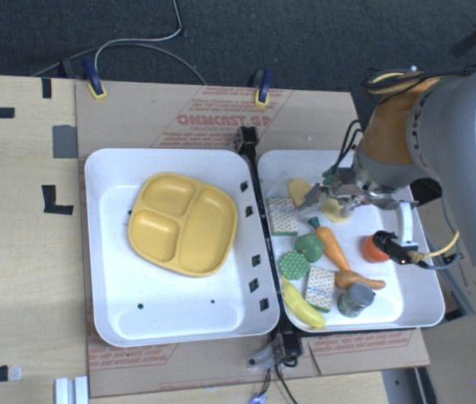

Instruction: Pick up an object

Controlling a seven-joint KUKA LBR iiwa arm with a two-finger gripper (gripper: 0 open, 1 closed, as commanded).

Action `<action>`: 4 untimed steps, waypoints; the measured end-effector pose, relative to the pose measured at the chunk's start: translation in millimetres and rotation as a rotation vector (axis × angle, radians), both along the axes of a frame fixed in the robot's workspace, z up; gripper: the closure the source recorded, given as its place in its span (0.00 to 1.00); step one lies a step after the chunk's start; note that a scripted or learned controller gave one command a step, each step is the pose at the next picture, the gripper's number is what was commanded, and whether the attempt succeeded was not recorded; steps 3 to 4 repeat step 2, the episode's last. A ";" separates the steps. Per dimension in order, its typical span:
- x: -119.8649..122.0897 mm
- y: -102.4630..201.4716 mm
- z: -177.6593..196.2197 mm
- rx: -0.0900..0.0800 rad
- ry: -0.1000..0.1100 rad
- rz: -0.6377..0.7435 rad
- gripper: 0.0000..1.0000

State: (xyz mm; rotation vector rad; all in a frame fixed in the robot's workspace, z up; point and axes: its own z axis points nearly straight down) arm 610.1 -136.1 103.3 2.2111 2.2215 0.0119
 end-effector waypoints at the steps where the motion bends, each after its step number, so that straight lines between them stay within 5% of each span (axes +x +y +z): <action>1: 44.7 17.4 -14.7 -0.004 0.004 -0.003 0.00; 2: 44.4 17.9 -6.0 -0.005 0.006 -0.002 1.00; 4: 44.4 17.9 -6.0 -0.005 0.006 -0.002 1.00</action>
